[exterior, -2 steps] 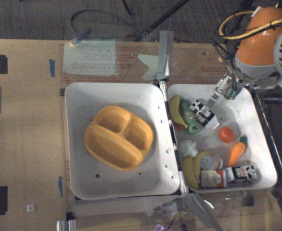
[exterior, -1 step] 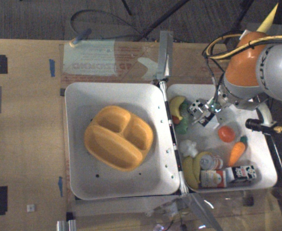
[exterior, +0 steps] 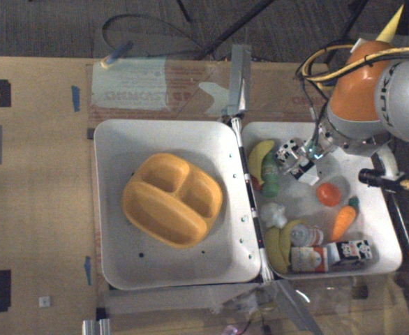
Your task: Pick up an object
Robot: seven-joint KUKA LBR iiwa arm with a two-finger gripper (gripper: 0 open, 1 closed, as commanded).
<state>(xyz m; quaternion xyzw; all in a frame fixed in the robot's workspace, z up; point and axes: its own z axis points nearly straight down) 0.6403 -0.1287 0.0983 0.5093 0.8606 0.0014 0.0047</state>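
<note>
My arm [exterior: 372, 96] reached in over the right bin [exterior: 389, 239], and my gripper [exterior: 303, 165] hung low in that bin's upper part, near its back wall. Whether it was open or closed, and whether it had hold of anything, I could not tell (the wrist blocked too much, and the tip was a small blur of black and white).

Just to the left of my gripper lay a yellow banana [exterior: 258, 156], curved along the bin's left wall, with a green bottle [exterior: 270, 181] close against it, just below and left of the tip. Below and slightly right of my gripper sat a small red-orange tomato [exterior: 328, 194], near but apart from it. Further down and to the right was a carrot [exterior: 343, 221] with a green top, lying at a slant.

Well below my gripper, toward the bin's front wall, a second banana [exterior: 275, 246] lay along the left side, with a crumpled white object [exterior: 273, 214] above it. Beside that banana was a small bottle [exterior: 306, 237], and below it a carton [exterior: 330, 255] with a black-and-white cow pattern, lying on its side.

Far to my gripper's left, in the left bin [exterior: 114, 152], rested a yellow divided tray [exterior: 172, 199], turned at an angle.
</note>
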